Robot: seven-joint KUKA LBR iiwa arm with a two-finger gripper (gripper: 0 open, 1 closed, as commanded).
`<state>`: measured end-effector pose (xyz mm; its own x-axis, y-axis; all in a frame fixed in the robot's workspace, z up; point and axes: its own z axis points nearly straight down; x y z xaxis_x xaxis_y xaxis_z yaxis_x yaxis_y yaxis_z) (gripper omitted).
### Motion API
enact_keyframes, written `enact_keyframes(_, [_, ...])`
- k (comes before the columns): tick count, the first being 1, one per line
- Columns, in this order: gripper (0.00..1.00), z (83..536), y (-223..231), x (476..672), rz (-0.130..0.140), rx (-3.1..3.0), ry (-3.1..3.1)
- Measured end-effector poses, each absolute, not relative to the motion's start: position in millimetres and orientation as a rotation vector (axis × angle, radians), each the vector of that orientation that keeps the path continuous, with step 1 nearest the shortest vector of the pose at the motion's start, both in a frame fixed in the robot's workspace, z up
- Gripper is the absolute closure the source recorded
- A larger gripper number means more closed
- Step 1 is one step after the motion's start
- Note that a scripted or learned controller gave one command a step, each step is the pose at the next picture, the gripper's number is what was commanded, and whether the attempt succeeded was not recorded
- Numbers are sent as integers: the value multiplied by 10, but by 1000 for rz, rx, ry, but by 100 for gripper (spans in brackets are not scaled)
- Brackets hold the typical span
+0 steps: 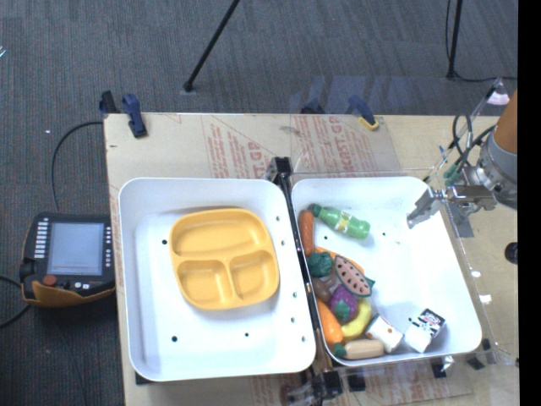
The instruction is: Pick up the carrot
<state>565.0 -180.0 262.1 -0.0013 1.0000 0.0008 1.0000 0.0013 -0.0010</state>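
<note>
An orange carrot lies along the left wall of the right bin, its top beside a green bottle. A second orange carrot-like piece lies lower down in the toy food pile. My gripper hangs over the right bin's upper right corner, well to the right of both. Its fingers are open with nothing between them.
The pile in the right bin holds broccoli, a watermelon slice, a purple piece, a banana, a sausage and two small white boxes. A yellow divided plate sits in the left bin.
</note>
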Motion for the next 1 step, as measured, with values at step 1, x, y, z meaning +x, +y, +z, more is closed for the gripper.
enact_keyframes(1, [0, 3020, -1261, 5463, -1, -1950, -2463])
